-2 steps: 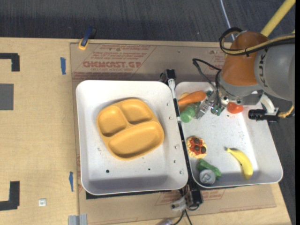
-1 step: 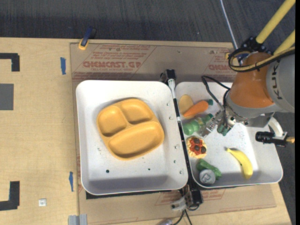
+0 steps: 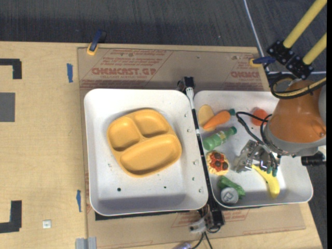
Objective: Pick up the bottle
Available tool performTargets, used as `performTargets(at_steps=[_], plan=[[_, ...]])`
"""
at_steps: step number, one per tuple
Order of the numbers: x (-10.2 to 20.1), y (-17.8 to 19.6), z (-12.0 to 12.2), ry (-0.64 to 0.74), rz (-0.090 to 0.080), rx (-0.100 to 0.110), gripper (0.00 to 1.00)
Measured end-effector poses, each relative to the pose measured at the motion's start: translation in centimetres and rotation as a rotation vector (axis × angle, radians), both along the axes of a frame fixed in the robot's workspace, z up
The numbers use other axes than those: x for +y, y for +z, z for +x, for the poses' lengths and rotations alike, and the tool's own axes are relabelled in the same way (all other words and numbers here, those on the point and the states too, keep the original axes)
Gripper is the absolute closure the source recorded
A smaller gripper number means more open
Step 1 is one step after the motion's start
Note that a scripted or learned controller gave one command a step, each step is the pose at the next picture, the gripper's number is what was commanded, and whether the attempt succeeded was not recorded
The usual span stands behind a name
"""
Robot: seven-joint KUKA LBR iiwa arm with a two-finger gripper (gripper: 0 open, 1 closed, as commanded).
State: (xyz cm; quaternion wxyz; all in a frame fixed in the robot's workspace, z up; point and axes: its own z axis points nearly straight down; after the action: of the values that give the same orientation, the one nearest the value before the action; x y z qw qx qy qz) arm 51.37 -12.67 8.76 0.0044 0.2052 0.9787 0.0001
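Observation:
A small green bottle with a yellow neck lies on its side in the right bin, near that bin's left wall. My gripper hangs over the middle of the right bin, to the right of the bottle and a little nearer the front, apart from it. Its fingers stand open with nothing between them, just above the upper end of a yellow banana. The orange wrist band covers part of the bin's right side.
Around the bottle lie a carrot, a pale yellow piece, a pizza slice and a green can. An orange item sits by the wrist. The left bin holds a yellow divided tray.

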Motion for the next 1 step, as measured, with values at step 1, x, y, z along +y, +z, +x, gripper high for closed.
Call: performTargets(at_steps=[1], plan=[[3.03, 0.04, -3.07, 0.206, -0.002, -0.004, 1.0]])
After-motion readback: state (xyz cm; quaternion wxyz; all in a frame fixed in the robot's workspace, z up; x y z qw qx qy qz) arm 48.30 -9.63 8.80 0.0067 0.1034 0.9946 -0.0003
